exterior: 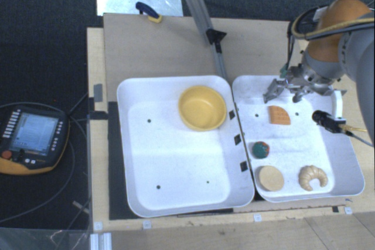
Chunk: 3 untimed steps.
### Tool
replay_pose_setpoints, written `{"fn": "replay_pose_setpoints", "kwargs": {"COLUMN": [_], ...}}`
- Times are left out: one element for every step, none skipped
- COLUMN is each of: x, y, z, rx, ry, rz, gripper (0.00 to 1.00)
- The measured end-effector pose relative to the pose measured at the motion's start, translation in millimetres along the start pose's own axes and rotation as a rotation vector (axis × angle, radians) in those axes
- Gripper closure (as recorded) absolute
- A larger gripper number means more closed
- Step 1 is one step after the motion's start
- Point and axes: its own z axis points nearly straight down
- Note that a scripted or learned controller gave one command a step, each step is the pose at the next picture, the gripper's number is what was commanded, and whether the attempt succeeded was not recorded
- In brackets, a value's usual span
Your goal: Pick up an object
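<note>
**Gripper over the right bin, nothing between its fingers**

Hanging above the far part of the right bin (351, 184), the gripper (285, 92) points its two fingers (273, 92) down and spread apart, with no object between them; the grey arm (351, 50) with its orange band (345, 12) reaches in behind it from the right side of the view. Just below the gripper, toward the near edge of the bench, lies an orange waffle-like piece (279, 115), close to the fingertips but apart from them; further in the same direction sits a small dark green ball (261, 150), and beyond that a round tan disc (270, 178); a croissant (313, 177) lies beside the disc, well below and a little to the right of the gripper. All four rest on the floor of the right bin. To the gripper's left, across the joined rims, the left bin (152, 184) holds a yellow bowl (202, 108), upright, near its far right corner; well off to the left, on the dark floor, lies a control pendant (32, 137) with a lit screen.
</note>
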Motion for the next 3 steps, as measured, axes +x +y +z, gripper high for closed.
{"fn": "replay_pose_setpoints", "kwargs": {"x": [0, -6, -6], "y": [2, 11, 12], "z": [-14, -69, -92], "rx": [-0.007, -0.010, -0.007], "ry": [-0.002, -0.002, -0.001], "rz": [-0.001, 0.000, 0.000], "gripper": [1.00, 1.00, 1.00]}}
